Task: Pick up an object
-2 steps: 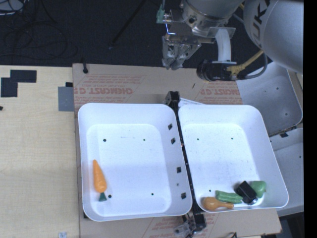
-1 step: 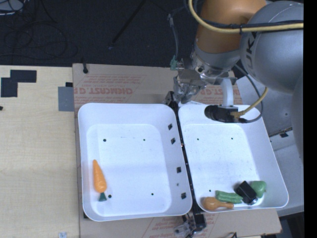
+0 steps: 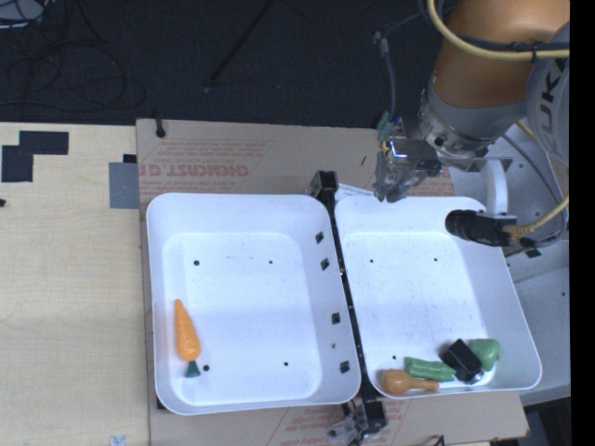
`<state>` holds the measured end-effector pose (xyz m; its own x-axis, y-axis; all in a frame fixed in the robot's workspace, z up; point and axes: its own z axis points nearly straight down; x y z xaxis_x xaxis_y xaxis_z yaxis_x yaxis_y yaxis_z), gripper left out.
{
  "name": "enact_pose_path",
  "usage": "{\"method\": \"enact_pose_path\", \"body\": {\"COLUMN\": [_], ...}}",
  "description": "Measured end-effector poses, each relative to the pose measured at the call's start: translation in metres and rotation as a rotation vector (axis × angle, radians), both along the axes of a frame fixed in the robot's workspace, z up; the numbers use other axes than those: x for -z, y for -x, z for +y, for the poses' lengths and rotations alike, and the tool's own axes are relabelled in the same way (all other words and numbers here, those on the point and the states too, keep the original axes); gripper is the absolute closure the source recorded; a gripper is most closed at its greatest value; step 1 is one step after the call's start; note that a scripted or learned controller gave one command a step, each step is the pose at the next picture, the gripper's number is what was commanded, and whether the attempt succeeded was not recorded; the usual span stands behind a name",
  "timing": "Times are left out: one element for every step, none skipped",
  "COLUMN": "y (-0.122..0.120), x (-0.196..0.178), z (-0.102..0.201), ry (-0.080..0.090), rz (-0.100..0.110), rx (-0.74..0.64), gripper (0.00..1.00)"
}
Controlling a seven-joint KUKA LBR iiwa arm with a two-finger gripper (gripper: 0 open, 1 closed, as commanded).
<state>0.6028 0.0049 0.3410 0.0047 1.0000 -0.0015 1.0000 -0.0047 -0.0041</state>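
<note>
The arm reaches in from the right, its orange band high in the camera view, and the gripper hangs over the far rim of the right bin, near the divider between the two bins. Its tip is small and dark against the cardboard, so whether it is open or closed cannot be told, and nothing can be made out in its grasp. The left bin holds a single carrot, orange with a green stub, lying lengthwise near the bin's left wall toward the near edge. The right bin's things are bunched in its near right corner, well apart from the gripper: a black block lies tilted across a green piece, a second green piece lies just to the left, and an orange, pear-like piece rests beside it against the near wall. Both bins sit on a sheet of cardboard, which rests on a pale wooden bench.
</note>
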Motion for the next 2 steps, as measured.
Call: {"method": "enact_pose_path", "body": {"y": [0.009, -0.042], "x": [-0.002, 0.08], "z": [-0.041, -0.094], "ry": [0.0, 0.0], "rz": [0.0, 0.001], "rx": [-0.002, -0.002], "gripper": [1.0, 1.0]}}
